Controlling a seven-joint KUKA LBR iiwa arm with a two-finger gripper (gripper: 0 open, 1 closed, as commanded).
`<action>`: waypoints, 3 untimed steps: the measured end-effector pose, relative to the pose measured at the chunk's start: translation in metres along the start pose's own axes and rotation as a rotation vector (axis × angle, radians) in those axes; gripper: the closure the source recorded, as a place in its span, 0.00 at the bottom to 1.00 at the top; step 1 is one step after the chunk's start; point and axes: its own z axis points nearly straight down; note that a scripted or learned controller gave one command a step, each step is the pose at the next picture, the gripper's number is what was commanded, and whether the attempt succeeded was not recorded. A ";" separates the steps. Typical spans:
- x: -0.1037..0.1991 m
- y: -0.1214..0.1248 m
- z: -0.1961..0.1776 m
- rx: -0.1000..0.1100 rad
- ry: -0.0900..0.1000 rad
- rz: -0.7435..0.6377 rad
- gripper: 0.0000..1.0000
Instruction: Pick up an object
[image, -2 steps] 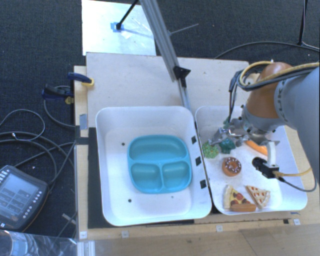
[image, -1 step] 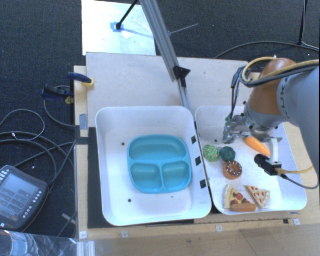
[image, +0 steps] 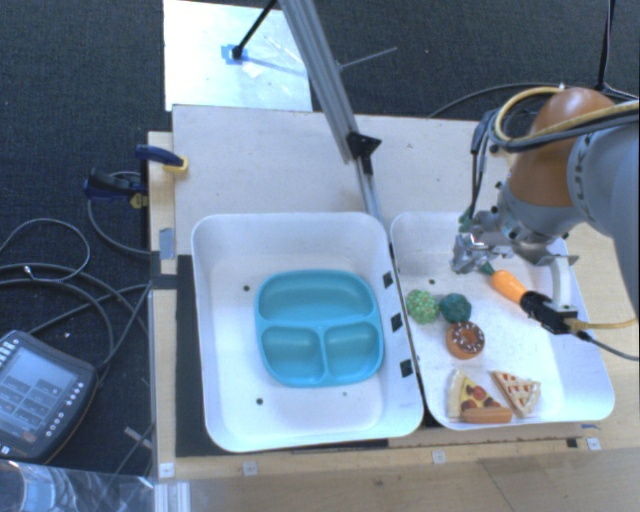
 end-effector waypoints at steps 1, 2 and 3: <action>-0.005 0.005 -0.064 -0.003 -0.001 0.000 1.00; -0.005 0.007 -0.079 0.001 0.000 0.000 1.00; 0.049 -0.013 -0.088 0.006 0.003 -0.004 1.00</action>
